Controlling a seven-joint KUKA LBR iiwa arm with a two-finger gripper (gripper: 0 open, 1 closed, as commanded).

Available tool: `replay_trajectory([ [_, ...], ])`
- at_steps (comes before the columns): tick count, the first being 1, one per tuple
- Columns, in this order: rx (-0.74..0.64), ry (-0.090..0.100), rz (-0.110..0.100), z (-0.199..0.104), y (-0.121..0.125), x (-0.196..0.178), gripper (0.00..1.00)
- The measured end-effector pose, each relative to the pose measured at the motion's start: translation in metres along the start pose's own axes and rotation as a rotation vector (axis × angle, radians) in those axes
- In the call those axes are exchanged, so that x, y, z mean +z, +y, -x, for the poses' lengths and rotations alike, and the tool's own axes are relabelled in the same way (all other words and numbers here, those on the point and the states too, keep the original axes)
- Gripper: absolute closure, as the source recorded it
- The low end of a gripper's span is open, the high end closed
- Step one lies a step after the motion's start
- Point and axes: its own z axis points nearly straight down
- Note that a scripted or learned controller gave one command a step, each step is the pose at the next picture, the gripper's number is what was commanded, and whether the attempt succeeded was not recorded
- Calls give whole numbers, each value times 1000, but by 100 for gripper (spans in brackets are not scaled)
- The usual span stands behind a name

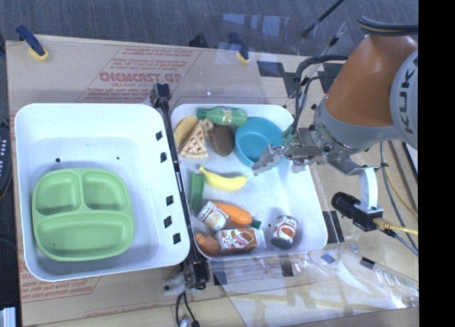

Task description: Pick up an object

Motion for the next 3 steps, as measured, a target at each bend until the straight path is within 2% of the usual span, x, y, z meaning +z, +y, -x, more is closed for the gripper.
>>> replay_trajectory([
  [1,-175,2,-4,-12,10,154,0],
  [2,-217,1,1,-37,-23,188,0],
  [3,61,-1,2,-24,31,187,0],
])
